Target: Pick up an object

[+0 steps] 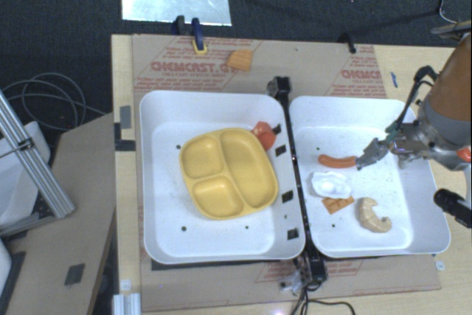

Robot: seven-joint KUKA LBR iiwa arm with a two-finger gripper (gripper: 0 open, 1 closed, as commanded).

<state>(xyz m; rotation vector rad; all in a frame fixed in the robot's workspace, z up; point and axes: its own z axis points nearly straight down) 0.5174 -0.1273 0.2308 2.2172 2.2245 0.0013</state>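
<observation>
orange, slightly curved sausage [338, 160] lies in the right bin [424, 232]; whether the hand [366, 157] is parted, i cannot tell.

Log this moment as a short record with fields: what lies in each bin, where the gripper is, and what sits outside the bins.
left bin: yellow divided tray; red piece at the tray's upper right edge
right bin: sausage, white lump, orange cracker, tan curved pastry
gripper: over the right bin, tip just right of the sausage, nothing seen held
outside the bins: tan block on the board behind the left bin
</observation>
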